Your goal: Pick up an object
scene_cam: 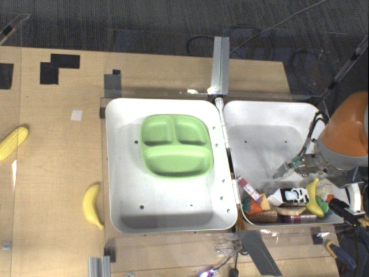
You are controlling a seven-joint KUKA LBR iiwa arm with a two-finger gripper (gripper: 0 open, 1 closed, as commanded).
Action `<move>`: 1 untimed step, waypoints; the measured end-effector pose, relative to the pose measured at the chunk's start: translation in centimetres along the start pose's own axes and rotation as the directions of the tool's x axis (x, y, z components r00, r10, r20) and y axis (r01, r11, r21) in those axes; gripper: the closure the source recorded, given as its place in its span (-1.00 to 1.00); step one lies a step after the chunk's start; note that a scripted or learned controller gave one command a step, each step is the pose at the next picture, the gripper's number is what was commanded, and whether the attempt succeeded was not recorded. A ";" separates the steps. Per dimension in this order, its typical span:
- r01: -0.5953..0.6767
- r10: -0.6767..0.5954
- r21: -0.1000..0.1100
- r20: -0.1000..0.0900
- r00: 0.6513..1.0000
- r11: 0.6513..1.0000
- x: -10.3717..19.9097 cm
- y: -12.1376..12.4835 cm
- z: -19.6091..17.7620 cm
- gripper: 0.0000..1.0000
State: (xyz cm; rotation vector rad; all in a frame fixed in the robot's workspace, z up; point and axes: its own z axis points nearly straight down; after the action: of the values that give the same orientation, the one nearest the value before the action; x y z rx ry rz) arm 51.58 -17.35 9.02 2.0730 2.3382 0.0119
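My gripper [293,167] hangs low over the right bin [265,126], near its right side, below the arm's orange band [347,133]. Just in front of it, along the bin's near wall, lies a heap of small things: a white and black toy [294,196], a yellow banana-shaped piece [314,201], a red and white packet [248,187], an orange piece [260,201] and a brown piece [262,216]. The gripper is above and a little behind the white and black toy. Nothing shows in its grasp.
The left bin [124,154] holds a green divided plate [176,145]. On the wooden bench to the left lie a yellow banana [92,205] and a corn cob [12,143]. A metal post [219,65] stands between the bins at the back.
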 end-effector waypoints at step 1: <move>0.137 -0.137 0.014 -0.009 0.991 0.991 2.8 0.0 -0.7 -1.00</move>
State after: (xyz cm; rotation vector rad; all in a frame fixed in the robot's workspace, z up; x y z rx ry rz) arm 51.19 -14.61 9.72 1.9173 2.4867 0.0021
